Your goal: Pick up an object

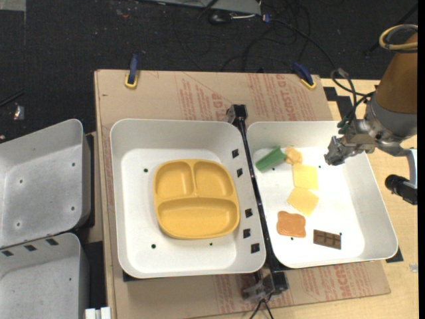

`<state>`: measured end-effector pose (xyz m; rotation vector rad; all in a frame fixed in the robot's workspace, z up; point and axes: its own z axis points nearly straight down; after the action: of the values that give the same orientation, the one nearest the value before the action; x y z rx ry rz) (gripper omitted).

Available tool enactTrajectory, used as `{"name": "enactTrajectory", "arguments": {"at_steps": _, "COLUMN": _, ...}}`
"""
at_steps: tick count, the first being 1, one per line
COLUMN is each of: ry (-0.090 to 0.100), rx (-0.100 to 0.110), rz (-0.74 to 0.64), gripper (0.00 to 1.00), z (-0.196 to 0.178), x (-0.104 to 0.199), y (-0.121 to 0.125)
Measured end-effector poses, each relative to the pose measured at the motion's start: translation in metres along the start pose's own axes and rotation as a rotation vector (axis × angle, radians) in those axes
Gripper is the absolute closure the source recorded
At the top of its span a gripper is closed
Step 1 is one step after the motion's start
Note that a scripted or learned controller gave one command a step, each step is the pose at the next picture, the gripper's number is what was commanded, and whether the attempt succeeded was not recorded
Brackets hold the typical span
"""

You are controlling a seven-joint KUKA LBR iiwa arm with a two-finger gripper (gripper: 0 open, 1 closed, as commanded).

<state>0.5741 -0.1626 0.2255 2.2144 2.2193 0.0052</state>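
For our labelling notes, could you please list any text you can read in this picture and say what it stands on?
Red printed lettering on the brown cardboard sheet under the bins: it appears upside down or mirrored and too faint to read.
The same red lettering on the cardboard's front edge: also unreadable.
No readable text shows elsewhere.

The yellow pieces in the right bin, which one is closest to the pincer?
The pale yellow square, the middle of three. The small piece by the green block lies farther left of the pincer.
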Motion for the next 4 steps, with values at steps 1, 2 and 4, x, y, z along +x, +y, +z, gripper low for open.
{"name": "enactTrajectory", "arguments": {"at_steps": 1, "ry": 0.000, "rx": -0.001, "rz": -0.002, "gripper": 1.00, "z": -0.063, "x": 0.004, "y": 0.006}}
{"name": "enactTrajectory", "arguments": {"at_steps": 2, "ry": 0.001, "rx": 0.004, "rz": -0.001, "gripper": 1.00, "z": -0.070, "x": 0.004, "y": 0.007}}
{"name": "enactTrajectory", "arguments": {"at_steps": 4, "ry": 0.003, "rx": 0.009, "rz": -0.004, "gripper": 1.00, "z": -0.053, "x": 0.106, "y": -0.020}}
